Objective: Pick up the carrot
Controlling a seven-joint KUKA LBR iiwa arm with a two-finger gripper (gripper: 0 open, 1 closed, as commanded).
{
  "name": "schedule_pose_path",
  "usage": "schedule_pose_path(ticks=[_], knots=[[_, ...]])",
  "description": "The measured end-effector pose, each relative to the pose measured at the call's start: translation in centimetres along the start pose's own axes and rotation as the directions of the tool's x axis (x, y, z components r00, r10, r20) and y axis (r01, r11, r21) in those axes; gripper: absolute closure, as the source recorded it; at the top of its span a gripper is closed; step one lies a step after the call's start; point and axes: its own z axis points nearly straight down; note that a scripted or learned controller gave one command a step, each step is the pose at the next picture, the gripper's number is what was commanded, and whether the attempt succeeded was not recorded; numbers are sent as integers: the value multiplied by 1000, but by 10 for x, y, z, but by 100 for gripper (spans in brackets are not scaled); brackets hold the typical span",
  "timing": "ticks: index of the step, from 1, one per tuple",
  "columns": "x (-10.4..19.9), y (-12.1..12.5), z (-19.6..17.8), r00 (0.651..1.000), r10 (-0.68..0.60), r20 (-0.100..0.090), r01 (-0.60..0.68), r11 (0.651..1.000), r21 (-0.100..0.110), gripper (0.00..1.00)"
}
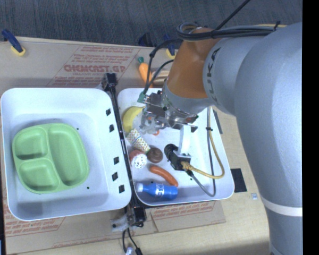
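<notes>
Orange band: wraps the arm (244, 89) above the wrist, upper middle of the camera view
End effector (151, 122): low over the upper left part of the right bin (223, 187); open or closed, I cannot tell
Carrot (144, 72): orange with a green tip, on the surface (69, 62) just past the right bin's top edge, left of the wrist, partly hidden
Yellow fruit (128, 118): in the right bin, just left of the end effector
Patterned roll (136, 139): below the yellow fruit
Brown ball (155, 154): middle of the right bin, beside a white spotted die (140, 161)
Red-orange sausage (164, 175): lower in the right bin, above a blue bottle (157, 190)
Left bin (58, 100): holds a green divided plate (49, 156)
</notes>
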Motion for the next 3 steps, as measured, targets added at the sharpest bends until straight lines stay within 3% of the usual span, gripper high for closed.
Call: schedule_pose_path(ticks=[1,2,3], knots=[[-54,33,-35,997,82,-1,-82,997,-2,100],[-42,27,-141,993,119,-2,-119,993,-4,100],[38,55,-67,991,133,0,-133,991,2,100]])
